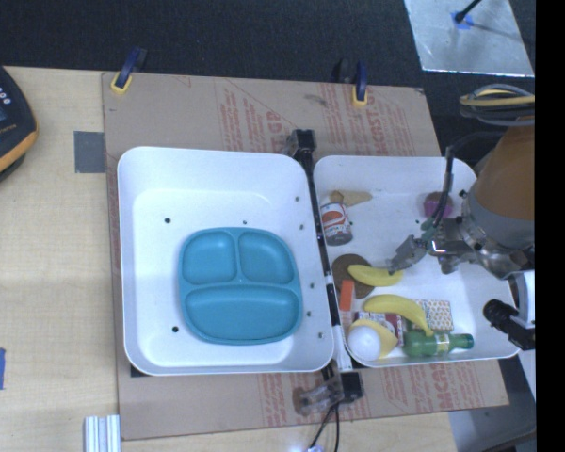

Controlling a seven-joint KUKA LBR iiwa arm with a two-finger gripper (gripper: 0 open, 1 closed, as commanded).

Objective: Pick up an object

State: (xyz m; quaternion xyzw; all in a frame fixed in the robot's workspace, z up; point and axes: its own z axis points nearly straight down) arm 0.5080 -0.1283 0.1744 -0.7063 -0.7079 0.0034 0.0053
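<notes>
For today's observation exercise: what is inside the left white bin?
The left bin holds one blue divided plate, lying flat. Whatever lies beneath the plate is covered.

Both white bins (pixel 132 252) looked like smooth, slightly glossy plastic, and the blue divided plate (pixel 240 285) in the left one had a matt plastic finish. The bananas (pixel 395 307) and the white egg (pixel 364 343) shone like moulded plastic, and the green bottle (pixel 436 344) was glossy too. The small can (pixel 335 222) seemed metal with a paper label. Beneath lay rough brown cardboard (pixel 245 111) on a pale wood-look bench (pixel 38 281). The gripper (pixel 416 250) appeared dull grey metal.
</notes>
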